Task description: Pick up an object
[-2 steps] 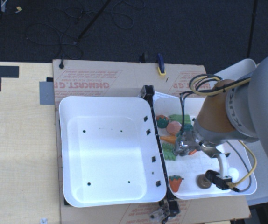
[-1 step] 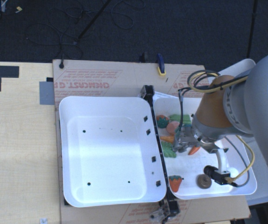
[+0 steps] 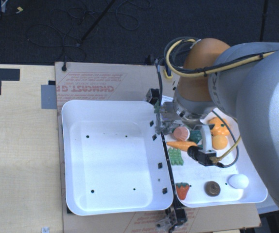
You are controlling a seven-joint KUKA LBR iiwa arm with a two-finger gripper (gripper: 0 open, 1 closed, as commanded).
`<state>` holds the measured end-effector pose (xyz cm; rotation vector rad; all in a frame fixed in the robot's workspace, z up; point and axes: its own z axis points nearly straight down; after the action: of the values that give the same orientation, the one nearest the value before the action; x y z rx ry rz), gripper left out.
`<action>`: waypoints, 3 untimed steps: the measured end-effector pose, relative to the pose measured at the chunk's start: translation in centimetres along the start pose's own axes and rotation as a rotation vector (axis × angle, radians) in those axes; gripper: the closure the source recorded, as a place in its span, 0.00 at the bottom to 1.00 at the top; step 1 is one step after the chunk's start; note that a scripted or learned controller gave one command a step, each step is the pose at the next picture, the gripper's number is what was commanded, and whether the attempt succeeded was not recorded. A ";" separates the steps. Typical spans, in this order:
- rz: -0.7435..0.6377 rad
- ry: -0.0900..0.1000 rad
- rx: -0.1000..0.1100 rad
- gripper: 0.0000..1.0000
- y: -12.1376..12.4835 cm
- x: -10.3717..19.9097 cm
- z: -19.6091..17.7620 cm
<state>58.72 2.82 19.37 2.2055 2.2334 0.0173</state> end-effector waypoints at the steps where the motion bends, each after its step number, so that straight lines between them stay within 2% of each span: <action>1: 0.008 -0.005 0.012 1.00 2.1 4.9 0.7; 2: 0.010 -0.005 0.020 1.00 2.5 9.9 7.4; 3: 0.011 -0.007 0.014 1.00 1.5 12.9 10.8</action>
<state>60.11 15.77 8.61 2.2210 2.2248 -0.0067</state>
